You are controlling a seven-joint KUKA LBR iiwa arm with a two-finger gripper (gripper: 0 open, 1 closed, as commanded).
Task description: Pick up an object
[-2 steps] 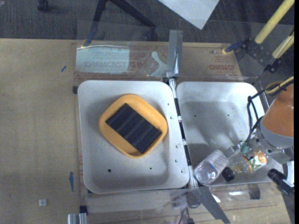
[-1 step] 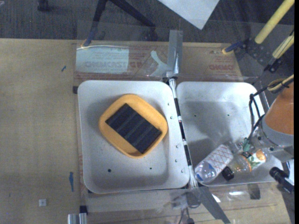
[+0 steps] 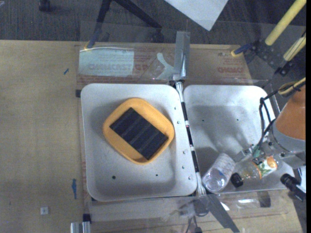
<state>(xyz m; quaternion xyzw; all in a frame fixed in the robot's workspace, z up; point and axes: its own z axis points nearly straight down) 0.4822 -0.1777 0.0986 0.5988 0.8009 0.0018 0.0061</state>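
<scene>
Looks like the approach step is in hand here: the gripper (image 3: 256,155) is seen low in the right bin (image 3: 218,101), hanging just over the bottles, but it can't be told how it's set because that part is lost in clutter and glare, so nothing can be called grabbed yet. Right under and a touch to the camera's left of the gripper, a small clear bottle (image 3: 252,170) with an orange and green label and a black cap is lying on its side. Just beyond that, further left and nearer the bin's front corner, a crumpled clear plastic bottle (image 3: 219,174) is lying with its open mouth pointed at the corner. Both are smooth, see-through and round, so a roll or a slip is to be expected, and the next move probably calls for the small bottle to be straddled across its width and squeezed squarely before any lift is tried. Well away to the gripper's left, in the left bin (image 3: 92,130), a rounded yellow tray thing (image 3: 138,130) with a dark ribbed panel on top is sitting flat; it looks matte and stiff, and too wide to be pinched easily.
</scene>
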